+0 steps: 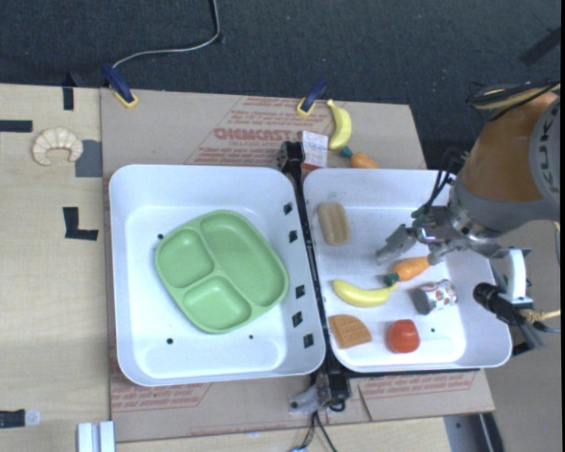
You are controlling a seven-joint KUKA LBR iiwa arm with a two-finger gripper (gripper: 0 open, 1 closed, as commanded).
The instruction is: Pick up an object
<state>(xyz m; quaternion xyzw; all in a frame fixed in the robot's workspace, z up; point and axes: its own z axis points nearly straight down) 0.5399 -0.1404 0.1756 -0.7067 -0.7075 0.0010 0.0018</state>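
Camera view is looking down on a worktop (38, 252) carrying two white bins, and the arm (513, 172) is reaching in from the right over the right bin (452, 354). Its gripper (405, 245) is hanging low above the middle of that bin with its fingers spread apart and nothing between them; one grey finger (392, 247) is pointing left toward bare bin floor. Just below it a small carrot (410, 270) is lying, with a yellow banana (363, 293) beside it to the left, a small can (437, 298) to the right, a red piece (403, 336) and a waffle-like piece (348, 330) nearer the front wall, and a tan bread roll (332, 223) toward the back. The left bin (132, 342) is holding a green divided tray (221, 270). Judging from this, the approach is underway and no grasp is made yet. The carrot looks like the closest candidate; the next move is probably calling for a short shift toward it, a descent straddling it, then closing.
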